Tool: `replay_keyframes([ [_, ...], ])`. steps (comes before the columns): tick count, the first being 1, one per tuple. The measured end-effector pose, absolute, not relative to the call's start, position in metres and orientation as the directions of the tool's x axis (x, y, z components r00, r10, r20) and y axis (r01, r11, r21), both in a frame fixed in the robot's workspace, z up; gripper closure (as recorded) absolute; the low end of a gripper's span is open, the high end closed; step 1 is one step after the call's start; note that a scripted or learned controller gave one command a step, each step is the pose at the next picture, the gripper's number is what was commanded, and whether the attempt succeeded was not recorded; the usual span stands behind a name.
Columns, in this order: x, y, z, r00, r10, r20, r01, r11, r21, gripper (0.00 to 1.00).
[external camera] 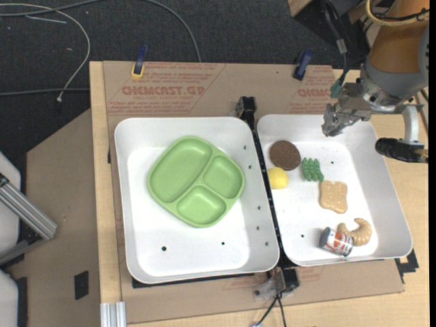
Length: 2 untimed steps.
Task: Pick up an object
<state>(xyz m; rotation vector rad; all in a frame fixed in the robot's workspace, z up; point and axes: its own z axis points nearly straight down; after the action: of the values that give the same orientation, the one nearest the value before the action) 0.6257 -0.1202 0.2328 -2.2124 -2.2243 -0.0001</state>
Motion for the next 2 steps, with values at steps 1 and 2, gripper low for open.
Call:
replay_keyframes([
  [1,0.609,-0.068,0.241,-0.006,1.000,0.003,1.000,0.006,-0.002,1.00],
  [2,0.589,-0.019,0.232,-0.004,1.000,0.002,1.000,0.004,-0.004,1.00],
])
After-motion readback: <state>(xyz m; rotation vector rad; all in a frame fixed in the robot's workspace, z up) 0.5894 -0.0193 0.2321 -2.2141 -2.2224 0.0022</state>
